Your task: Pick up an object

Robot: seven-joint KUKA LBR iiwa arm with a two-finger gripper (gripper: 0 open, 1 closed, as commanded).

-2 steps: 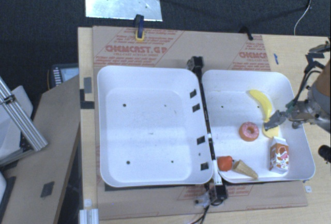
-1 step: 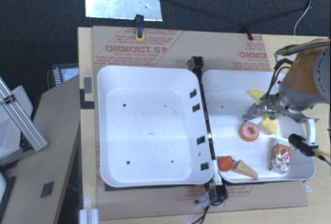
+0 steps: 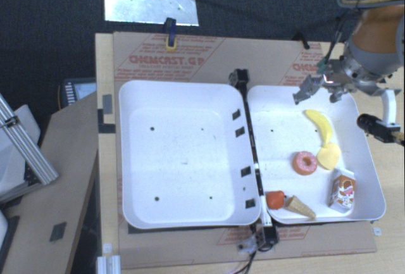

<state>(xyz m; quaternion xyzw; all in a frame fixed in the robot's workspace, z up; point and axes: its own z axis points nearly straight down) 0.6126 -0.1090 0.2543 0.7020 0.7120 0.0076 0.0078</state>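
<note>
Two white bins share the bench; gripper (image 3: 314,87), fingers spread and empty, hovers above the right bin (image 3: 278,133). Approach stage: next, descend onto the banana (image 3: 321,126).

right bin (image 3: 361,140): banana (image 3: 321,125) | pink donut (image 3: 305,162) | yellow piece (image 3: 328,156) | carton (image 3: 342,193) | cone (image 3: 299,206) | red piece (image 3: 274,199)

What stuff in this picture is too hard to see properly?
- Gripper, camera view: small and blurred, so whether it is open or shut cannot be told.
- Arm: cut off by the picture's right edge.
- Carton: its print is too small to read.
- Red thing beside the cone: partly behind the bin wall.
</note>
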